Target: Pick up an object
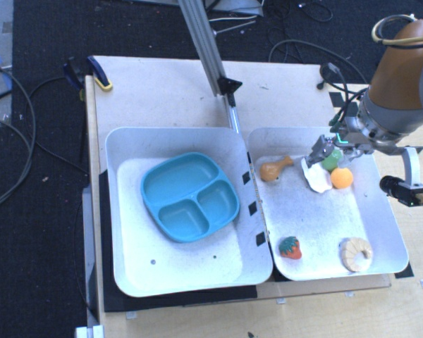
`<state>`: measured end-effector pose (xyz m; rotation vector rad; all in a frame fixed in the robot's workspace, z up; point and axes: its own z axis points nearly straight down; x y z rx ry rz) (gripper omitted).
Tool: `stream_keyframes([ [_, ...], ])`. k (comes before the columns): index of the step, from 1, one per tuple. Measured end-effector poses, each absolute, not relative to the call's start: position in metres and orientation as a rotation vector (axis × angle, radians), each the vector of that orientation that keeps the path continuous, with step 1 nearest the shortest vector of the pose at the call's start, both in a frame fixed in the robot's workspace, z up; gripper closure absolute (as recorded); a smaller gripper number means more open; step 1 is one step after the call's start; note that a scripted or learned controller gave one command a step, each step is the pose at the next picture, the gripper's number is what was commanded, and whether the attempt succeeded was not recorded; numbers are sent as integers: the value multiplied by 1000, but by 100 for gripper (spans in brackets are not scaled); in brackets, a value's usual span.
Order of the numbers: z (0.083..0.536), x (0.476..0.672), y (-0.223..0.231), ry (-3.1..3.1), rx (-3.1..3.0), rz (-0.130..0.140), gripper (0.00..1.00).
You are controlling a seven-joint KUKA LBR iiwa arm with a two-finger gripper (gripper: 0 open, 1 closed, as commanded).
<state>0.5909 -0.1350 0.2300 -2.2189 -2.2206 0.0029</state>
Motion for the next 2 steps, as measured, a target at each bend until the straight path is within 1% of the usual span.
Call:
stream_keyframes([
  [1, 231, 592, -135, -2223, -2220, 0, 0],
  [2, 188, 591, -131, -2220, -2219, 4, 0],
])
